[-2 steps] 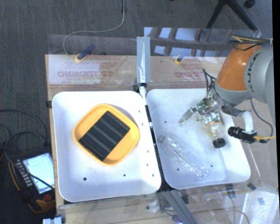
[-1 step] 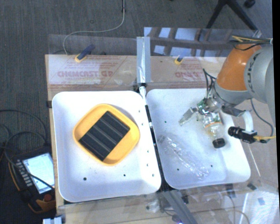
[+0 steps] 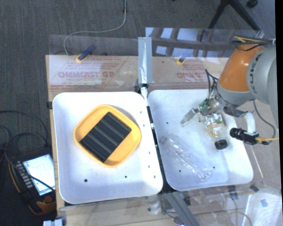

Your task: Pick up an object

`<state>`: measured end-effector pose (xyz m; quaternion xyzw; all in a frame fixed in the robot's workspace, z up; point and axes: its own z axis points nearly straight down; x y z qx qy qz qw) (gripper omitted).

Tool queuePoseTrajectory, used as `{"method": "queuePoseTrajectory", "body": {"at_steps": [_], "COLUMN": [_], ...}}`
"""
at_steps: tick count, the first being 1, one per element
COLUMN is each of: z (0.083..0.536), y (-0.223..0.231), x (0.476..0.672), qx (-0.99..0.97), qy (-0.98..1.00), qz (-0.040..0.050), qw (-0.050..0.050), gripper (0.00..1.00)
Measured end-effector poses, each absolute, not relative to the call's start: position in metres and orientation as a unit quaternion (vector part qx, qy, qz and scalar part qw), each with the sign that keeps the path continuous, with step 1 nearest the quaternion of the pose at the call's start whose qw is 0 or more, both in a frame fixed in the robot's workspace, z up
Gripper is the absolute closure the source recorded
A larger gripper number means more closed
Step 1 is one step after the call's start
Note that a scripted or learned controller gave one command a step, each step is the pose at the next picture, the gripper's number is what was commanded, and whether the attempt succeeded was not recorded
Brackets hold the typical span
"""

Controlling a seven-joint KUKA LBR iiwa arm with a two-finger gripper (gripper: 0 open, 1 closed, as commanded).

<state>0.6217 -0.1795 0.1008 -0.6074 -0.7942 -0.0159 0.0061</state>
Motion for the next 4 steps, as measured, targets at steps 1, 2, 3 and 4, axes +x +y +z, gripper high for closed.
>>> {"method": "queuePoseTrajectory", "body": {"at_steps": [1,2,3,4], "z": [0.1008,0.0983,0.0988,0.0988], "y": [-0.1799,-0.1817,-0.1808,-0.1807], "x": [0.6217,0.6241,0.6247,0.6248], "qx": [-0.601,-0.567,-0.589,-0.592], "qy": [-0.799,-0.824,-0.808,-0.806], "qz": [-0.0158,-0.016,-0.0168,-0.0168], "qw": [0.006,0.007,0.008,0.008], "gripper": [0.0,0.0,0.0,0.0]}}
